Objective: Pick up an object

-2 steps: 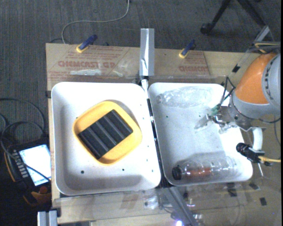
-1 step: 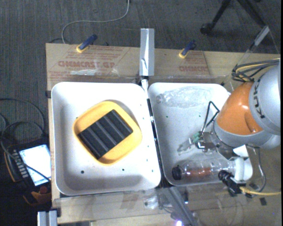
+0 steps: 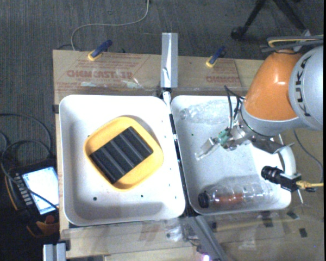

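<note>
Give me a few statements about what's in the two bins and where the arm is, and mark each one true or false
1. The yellow tray with the dark ribbed top lies in the left bin. True.
2. The clear plastic bottle stands upright in the left bin. False: it lies on its side along the near wall of the right bin.
3. The arm hangs over the right bin. True.
4. The claw is gripping the yellow tray. False: it is over the right bin, apart from the tray.
5. A crumpled clear bag lies at the far side of the right bin. True.
</note>
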Available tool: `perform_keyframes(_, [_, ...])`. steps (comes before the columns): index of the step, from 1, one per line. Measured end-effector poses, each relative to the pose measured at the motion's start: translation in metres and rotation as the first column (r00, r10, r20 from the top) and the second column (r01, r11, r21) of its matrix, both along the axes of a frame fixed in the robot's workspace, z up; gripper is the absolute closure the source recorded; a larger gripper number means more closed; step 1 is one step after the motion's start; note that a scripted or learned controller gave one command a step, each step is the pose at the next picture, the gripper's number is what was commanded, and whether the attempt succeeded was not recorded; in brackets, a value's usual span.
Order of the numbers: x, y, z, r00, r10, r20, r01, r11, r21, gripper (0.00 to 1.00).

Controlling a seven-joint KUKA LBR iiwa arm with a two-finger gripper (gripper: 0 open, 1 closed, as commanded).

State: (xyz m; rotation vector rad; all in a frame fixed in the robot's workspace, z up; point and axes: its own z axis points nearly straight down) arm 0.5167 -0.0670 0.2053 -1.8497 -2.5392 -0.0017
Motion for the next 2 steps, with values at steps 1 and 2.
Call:
perform_keyframes(1, [-0.034, 0.042, -0.023, 0.999, 0.034, -0.004, -0.034, 0.999, 0.0, 0.0])
perform_keyframes(2, [0.031, 0.009, -0.022, 0.928, -0.372, -0.002, 0.372, 0.928, -0.005, 0.0])
